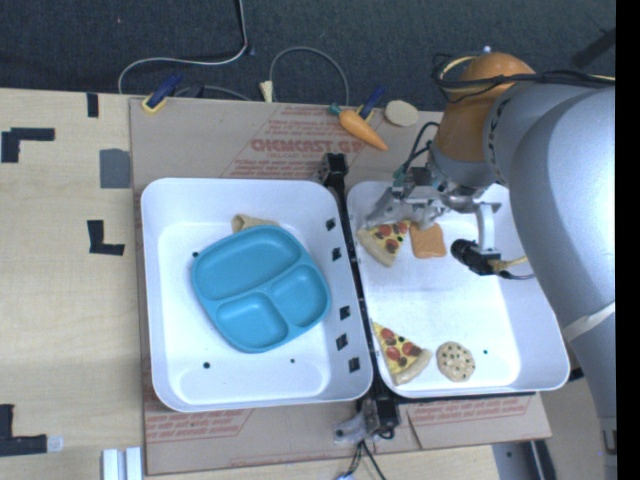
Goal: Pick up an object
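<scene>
1. Lettering: the brown cardboard sheet (290, 148) under the bins carries red print. The line above the left bin seems to start "CHEMCAST"; the rest is too small and slanted to read. More red print shows on the cardboard's lower edge, unreadable.
2. Worktop (60, 298): pale wood grain, with several black tape marks and one grey patch on the left side.
3. Background: dark blue-grey carpet-like floor (120, 18) beyond the worktop's far edge, crossed by a thin pale cable (240, 28) that loops down to the cardboard.
4. Left bin (165, 298): shallow, white, holding a blue divided plate (262, 288) with three compartments. A tan item (250, 223) peeks out at the plate's far edge, mostly hidden.
5. Right bin (520, 353): shallow, white, set just beside the left bin, with black clips along the shared edge.
6. Contents of right bin, far part: a toy pizza slice (383, 242) and, just beside it, an orange-tan toast-like piece (428, 241).
7. Contents of right bin, near part: a second pizza slice (401, 353) and a speckled cookie (456, 361), close together.
8. On the cardboard beyond the bins: a toy carrot (360, 128) and a pale round piece (401, 113).
9. Arm: large grey body entering from the right, orange band above the wrist.
10. Tool (405, 208): low over the far part of the right bin, at the first pizza slice and the toast-like piece. Whether it is open, closed or gripping anything cannot be told.
</scene>
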`<state>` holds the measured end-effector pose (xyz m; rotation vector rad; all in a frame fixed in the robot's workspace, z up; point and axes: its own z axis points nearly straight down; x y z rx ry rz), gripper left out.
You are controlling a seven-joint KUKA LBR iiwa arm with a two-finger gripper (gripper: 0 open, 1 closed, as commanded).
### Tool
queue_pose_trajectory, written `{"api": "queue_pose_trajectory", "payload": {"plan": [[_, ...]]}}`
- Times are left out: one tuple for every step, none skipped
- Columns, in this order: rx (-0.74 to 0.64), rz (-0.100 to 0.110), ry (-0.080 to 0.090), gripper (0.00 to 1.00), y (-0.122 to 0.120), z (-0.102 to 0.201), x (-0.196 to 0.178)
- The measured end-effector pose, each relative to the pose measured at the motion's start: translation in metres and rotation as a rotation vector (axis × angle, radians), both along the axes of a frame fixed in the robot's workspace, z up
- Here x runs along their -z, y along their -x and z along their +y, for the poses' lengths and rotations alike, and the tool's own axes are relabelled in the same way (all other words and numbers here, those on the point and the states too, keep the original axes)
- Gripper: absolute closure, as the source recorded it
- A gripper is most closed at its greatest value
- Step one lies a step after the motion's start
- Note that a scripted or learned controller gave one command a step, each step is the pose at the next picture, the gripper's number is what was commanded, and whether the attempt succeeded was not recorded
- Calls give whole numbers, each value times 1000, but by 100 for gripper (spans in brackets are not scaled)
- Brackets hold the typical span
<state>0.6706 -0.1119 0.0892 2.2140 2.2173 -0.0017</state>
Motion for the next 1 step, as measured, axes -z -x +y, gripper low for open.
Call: {"api": "queue_pose_trajectory", "payload": {"plan": [[1,0,1,0,1,15,0]]}}
